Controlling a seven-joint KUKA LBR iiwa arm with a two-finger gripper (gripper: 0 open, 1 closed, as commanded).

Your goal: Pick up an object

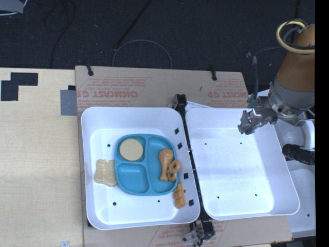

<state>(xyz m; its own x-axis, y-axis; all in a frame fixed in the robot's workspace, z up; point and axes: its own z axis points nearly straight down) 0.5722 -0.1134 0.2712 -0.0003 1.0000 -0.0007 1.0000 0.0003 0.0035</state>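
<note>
Over the right bin's [288, 189] far right corner, gripper [248, 123] hanging, nothing visibly held, blue tray [138, 181] in left bin [97, 133], round cookie [130, 149], pretzel-like pieces [168, 163], pale slice [106, 172] beside it.

Light falls evenly and fairly brightly from above, so the two white bins [236, 210] read almost washed out, with faint grey shading along their inner walls. The blue tray [134, 181] keeps strong colour and casts only a thin, soft shadow onto the bin floor. The wooden desk [36, 163] is pale and flat, without glare. The floor [154, 24] at the top is very dark, and the cables there barely stand out. The picture is low in resolution and slightly soft all over; the end effector [248, 123] is a dark, murky shape whose detail is lost. Straight edges stay nearly straight toward the borders
</note>
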